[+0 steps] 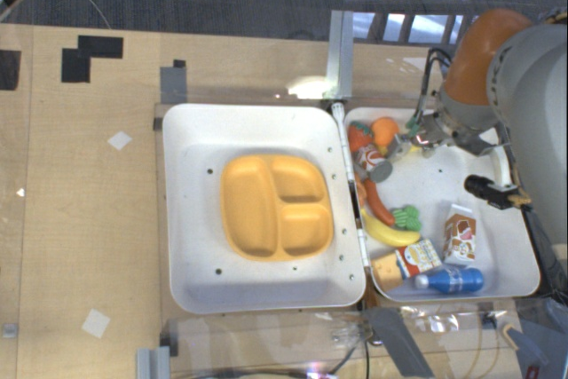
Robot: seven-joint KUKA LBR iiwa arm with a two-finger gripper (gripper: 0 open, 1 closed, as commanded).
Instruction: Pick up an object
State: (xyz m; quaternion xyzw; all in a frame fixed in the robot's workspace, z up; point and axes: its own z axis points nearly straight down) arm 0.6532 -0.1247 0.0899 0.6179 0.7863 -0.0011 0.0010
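The right bin [497, 280] holds several toy items. An orange fruit [384, 131] and a red piece [358, 138] lie at its far left corner. Below them are a red carrot-like stick [378, 201], a green broccoli piece [406, 216] and a yellow banana [390, 233]. A small red-and-white carton [418, 257], a blue bottle [453, 281] and a brown-and-white carton [460, 237] lie near the front. My gripper [419, 138] hangs low over the bin's far side, just right of the orange fruit, with nothing seen in it.
The left bin [191, 280] holds a yellow divided plate [275, 207]. A metal frame [341, 49] stands behind the bins. The grey arm with its orange band [479, 49] covers the right bin's far right corner. A black part [488, 189] juts over the bin's right side.
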